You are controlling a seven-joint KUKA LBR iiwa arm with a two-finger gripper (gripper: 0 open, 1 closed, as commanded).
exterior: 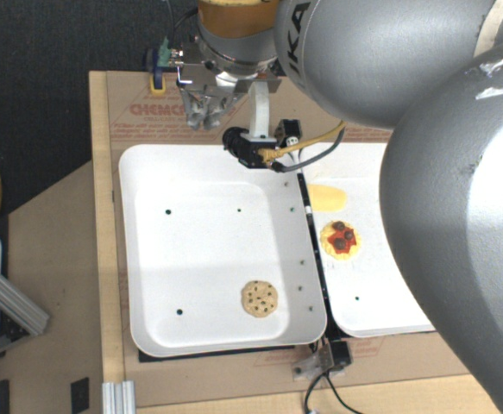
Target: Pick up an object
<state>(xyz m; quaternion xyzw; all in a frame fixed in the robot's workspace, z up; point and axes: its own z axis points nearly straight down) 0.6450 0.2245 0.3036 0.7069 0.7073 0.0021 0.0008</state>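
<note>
Brown cardboard-covered worktop, dark speckled floor behind, pale metal rail, perhaps framing, at left

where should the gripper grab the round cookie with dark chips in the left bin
Probably straight down from above, fingers closing across opposite edges of the round tan cookie with dark chips. It lies flat on the floor of the left white bin, clear of the walls, so its thin rim is the only graspable part.
</note>
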